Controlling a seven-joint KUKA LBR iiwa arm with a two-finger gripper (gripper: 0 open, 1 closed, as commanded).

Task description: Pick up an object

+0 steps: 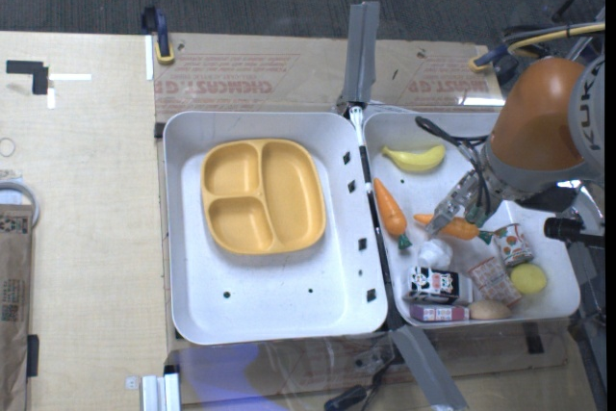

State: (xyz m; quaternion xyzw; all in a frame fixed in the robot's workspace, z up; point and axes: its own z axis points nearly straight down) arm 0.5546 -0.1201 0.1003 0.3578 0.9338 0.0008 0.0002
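Note:
The right bin (568,303) holds several small items. A yellow banana (416,157) lies at its back, and an orange carrot (390,207) lies near its left wall. My gripper (445,220) hangs low over the bin's middle, its tip right at a small orange piece (464,229). Whether it touches that piece I cannot tell. Just below the tip lies a white lump (435,252).
A yellow divided plate (262,195) sits in the left bin (192,303). At the right bin's front lie a cow-patterned box (433,283), a dark bar (438,311), a packet (491,282), a small can (513,245) and a lemon (528,279).

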